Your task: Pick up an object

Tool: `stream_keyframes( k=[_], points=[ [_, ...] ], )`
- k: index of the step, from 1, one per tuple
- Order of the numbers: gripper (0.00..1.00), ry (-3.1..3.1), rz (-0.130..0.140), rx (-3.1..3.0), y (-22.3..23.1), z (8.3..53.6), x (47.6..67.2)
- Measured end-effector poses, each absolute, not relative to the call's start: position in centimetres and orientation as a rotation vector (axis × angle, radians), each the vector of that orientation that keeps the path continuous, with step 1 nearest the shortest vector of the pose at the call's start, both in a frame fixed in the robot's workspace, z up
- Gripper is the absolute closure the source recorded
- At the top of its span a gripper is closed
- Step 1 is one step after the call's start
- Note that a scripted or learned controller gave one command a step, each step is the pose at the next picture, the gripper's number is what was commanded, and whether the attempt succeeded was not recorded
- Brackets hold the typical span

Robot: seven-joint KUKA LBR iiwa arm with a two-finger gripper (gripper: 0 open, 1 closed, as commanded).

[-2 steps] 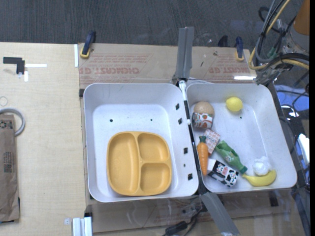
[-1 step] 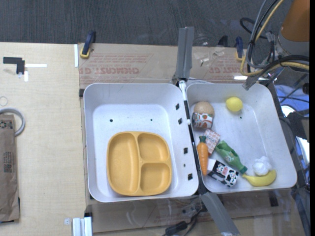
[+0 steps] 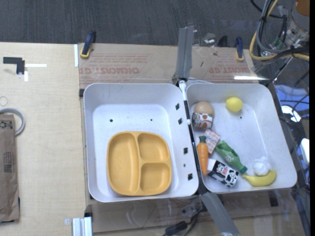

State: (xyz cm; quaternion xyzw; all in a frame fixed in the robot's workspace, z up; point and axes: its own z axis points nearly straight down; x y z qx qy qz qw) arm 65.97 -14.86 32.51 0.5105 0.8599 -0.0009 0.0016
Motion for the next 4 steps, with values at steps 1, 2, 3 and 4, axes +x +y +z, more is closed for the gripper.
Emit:
stream_keyframes(
  k=[1, 2, 3, 4],
  points=[
    [1.00, 2.477, -0.004, 1.930, -16.3, 25.5, 65.5],
    [1.00, 2.538, -0.004, 1.849, -22.3, 24.8, 62.4],
    [1.00, 2.481, -0.002, 1.927, -16.7, 22.8, 64.1],
    [1.00, 2.803, -0.001, 1.411, -15.6, 22.6, 65.6]
  ],
)
